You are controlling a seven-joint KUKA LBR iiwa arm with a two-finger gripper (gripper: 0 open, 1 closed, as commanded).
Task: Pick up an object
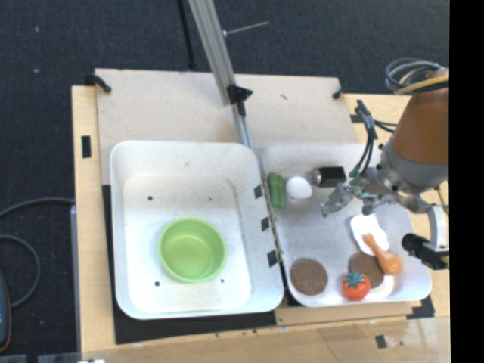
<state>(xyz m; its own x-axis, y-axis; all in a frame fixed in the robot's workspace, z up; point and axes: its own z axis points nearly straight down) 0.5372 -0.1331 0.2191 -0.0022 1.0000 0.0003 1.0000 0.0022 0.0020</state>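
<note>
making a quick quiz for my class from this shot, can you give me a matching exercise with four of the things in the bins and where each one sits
Things:
1. green bowl
2. white egg
3. tomato
4. brown disc

Places:
A. near corner of the right bin, next to the white spatula's orange handle
B. left bin, towards its near side
C. right bin, by the divider, next to a green item
D. right bin, near edge, just left of the tomato

Pairs: 1-B, 2-C, 3-A, 4-D
</note>
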